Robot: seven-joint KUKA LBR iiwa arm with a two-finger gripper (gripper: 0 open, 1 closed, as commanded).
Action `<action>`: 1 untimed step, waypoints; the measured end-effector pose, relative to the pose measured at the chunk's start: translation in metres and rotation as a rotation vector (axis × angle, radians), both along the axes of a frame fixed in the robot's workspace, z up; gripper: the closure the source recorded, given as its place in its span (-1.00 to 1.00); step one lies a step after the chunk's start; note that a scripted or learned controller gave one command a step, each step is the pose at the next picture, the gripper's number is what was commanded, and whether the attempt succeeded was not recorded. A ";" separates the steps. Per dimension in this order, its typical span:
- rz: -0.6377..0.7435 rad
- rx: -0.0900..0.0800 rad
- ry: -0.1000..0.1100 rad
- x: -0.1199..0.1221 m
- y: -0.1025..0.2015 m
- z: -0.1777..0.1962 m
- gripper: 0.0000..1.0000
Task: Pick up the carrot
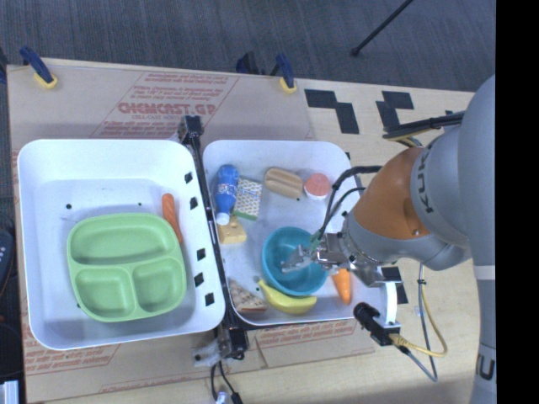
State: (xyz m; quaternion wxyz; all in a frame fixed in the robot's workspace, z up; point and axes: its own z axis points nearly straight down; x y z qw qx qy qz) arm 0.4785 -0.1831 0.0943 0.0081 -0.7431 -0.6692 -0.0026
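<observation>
Two white bins are sitting side by side on the bench, the left bin (pixel 34 251) and the right bin (pixel 278 148). The grey arm (pixel 459 183) is reaching in from the right and hanging low over the right bin's near right part. A green divided plate (pixel 126 263) is taking up most of the left bin, with a slim orange stick (pixel 171 215) lying just beside its far right edge.

In the right bin, a blue bowl (pixel 282 268) is sitting near the front, and the gripper (pixel 301 261) is hovering over its right side. I cannot tell whether it is open or closed, as the wrist is hiding the working end. The carrot (pixel 341 286), as I am reading it, is the short tapered orange piece lying just right of the bowl, partly under the wrist and not held.

So the arm looks to be nearing its approach, not yet grasping. I am guessing the next move calls for shifting slightly right and towards the front, off the bowl, then dropping onto the carrot.

The bowl's rim and the bin's front wall are crowding it. A banana (pixel 288 301) is curving under the bowl, close to the carrot's left. A blue bottle (pixel 226 190), a bread roll (pixel 284 183) and a small pink disc (pixel 317 185) are lying well apart at the back.
</observation>
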 end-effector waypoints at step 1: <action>0.288 0.012 0.003 -0.001 -0.011 -0.002 -1.00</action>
